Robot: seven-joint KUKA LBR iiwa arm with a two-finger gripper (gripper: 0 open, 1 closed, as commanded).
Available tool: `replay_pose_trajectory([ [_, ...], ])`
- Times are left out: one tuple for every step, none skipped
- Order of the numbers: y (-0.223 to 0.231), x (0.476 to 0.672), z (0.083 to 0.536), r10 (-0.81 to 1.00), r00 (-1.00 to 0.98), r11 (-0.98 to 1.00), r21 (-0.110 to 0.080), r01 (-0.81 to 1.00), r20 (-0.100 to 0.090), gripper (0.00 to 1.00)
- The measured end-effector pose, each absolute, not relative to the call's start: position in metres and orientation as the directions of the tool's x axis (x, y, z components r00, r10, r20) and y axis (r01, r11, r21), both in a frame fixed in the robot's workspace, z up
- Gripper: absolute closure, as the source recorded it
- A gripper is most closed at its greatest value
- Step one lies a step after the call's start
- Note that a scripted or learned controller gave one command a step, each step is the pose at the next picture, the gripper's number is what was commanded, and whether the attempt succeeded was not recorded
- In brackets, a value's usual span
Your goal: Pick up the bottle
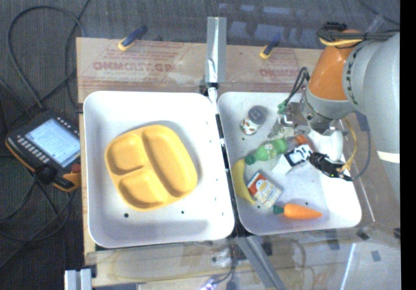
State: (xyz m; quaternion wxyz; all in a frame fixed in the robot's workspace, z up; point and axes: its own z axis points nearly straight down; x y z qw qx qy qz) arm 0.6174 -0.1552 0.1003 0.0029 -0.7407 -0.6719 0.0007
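Camera view, from above. Left bin [97, 171] carries a yellow divided tray [151, 166]. Right bin [344, 207] carries the clutter: green bottle [268, 151] lying on its side near the bin's middle, a banana [241, 181] just left of it, a small carton [263, 189] on the near side, a carrot [299, 211] nearest the front wall, and a small grey-capped jar [253, 119] on the far side.

Gripper [296, 131] sits low over the right bin, just right of the bottle; dark wrist hardware hides the tips, so its state cannot be told, and nothing is visibly held.

Handling: the bottle looks like light, smooth plastic, probably liable to roll. Best taken across the body mid-length, avoiding the banana.
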Motion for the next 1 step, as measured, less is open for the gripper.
replay_pose_trajectory([
  [-0.1121, 0.6181, 0.2000, 1.000, -0.017, 0.017, -0.006, 1.000, 0.001, 1.00],
])
